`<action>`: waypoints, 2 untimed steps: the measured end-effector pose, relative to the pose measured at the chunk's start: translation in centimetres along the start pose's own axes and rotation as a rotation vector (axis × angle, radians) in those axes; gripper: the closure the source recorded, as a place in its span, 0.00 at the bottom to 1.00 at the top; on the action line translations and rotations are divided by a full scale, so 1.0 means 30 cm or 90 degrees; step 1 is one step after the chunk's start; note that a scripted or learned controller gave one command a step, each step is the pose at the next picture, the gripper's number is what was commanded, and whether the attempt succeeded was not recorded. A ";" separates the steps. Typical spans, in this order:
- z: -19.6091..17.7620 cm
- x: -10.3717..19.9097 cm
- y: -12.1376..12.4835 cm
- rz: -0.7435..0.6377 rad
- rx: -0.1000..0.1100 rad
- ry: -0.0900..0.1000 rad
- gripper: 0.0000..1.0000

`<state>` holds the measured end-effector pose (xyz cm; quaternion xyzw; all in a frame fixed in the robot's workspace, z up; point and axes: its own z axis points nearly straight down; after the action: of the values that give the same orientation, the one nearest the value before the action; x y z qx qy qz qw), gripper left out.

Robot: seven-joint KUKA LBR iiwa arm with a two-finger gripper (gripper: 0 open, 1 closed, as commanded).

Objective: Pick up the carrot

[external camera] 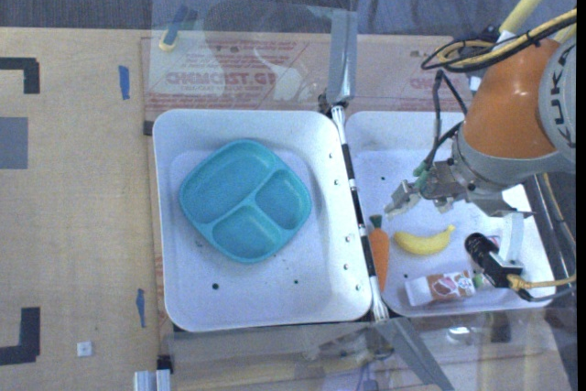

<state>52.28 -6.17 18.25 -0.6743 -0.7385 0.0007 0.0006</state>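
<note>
In the camera view the carrot (378,254) lies against the right bin's (366,135) left wall, likely light, stiff and smooth, best pinched across its thick middle, while the gripper (409,194) hovers above it, fingers apart, grasping nothing.

Arm (522,110) enters from the right edge, upper half of frame; the orange band bulks large above a grey wrist section, with black and yellow cables looping over the top of it. Wrist angled down and toward the left, ending in the gripper (407,195), which points left and slightly downward. Jaws look parted, nothing seen between them, though the metal parts there are small and hard to read.
</note>
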 end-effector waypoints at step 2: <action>0.002 0.268 -0.119 0.008 0.003 0.001 0.00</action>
<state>47.99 1.51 18.21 -0.6792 -0.7340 0.0021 0.0030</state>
